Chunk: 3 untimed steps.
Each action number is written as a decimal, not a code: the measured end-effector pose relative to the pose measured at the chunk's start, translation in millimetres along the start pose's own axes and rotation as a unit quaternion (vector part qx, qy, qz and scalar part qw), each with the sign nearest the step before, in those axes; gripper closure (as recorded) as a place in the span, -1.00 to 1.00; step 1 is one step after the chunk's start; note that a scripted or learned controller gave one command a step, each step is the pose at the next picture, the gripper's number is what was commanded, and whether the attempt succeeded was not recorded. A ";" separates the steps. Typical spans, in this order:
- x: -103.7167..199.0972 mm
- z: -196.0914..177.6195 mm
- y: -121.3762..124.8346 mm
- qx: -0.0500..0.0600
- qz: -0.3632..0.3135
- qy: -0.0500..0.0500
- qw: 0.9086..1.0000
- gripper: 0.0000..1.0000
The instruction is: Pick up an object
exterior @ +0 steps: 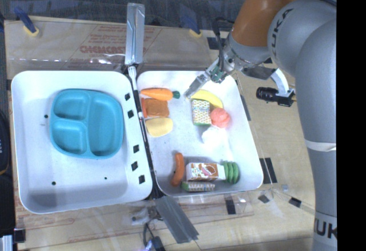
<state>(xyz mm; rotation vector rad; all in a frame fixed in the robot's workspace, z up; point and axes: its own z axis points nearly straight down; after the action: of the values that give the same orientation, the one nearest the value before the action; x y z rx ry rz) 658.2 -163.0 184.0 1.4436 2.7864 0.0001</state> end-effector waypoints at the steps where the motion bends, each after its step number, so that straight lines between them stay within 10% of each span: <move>1: 18.0 82.4 -27.8 -0.003 0.016 -0.002 1.000 -1.00; 2: 0.9 84.6 0.3 0.002 0.157 0.001 0.988 -1.00; 3: 42.9 85.2 31.7 -0.001 0.118 -0.002 0.993 -1.00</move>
<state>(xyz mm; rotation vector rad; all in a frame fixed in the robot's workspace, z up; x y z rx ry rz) 659.7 -109.8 98.7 1.7606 2.5920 0.0019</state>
